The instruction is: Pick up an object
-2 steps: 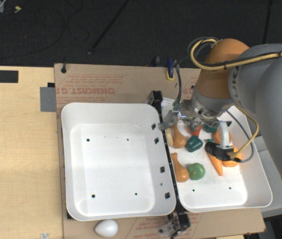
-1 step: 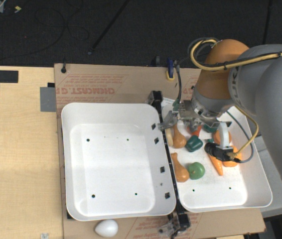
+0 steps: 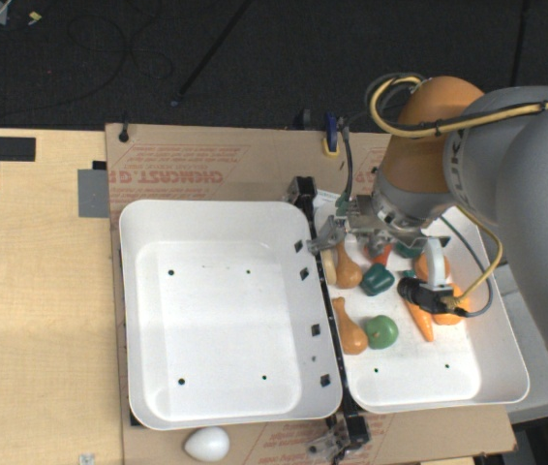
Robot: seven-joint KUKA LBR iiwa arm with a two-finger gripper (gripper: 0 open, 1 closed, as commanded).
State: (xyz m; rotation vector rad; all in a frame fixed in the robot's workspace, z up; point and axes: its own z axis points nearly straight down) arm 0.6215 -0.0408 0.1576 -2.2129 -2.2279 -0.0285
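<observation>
Dark floor with loose cables lies behind a light wooden bench (image 3: 32, 289); on a cardboard sheet two shallow white bins sit side by side. Left bin (image 3: 158, 223) is bare of objects; a white egg-shaped object (image 3: 206, 444) lies outside it at the near edge.

Right bin (image 3: 492, 381) holds the clutter: a dark green block (image 3: 377, 280), a green round toy (image 3: 382, 331), a tan gourd-like piece (image 3: 350, 329), another tan piece (image 3: 349, 269), an orange carrot-like toy (image 3: 419, 320).

Gripper (image 3: 382, 248) is lowered into the far part of the right bin, over the pile. Whether it is wide or narrow cannot be told; it is masked by the wrist.

Step judged: descent onto a target, nothing seen gripped. Dark green block lies just below the gripper, nearly touching. Next move is judged to call for a firm closure on one piece, then a straight lift clear of the neighbours.
</observation>
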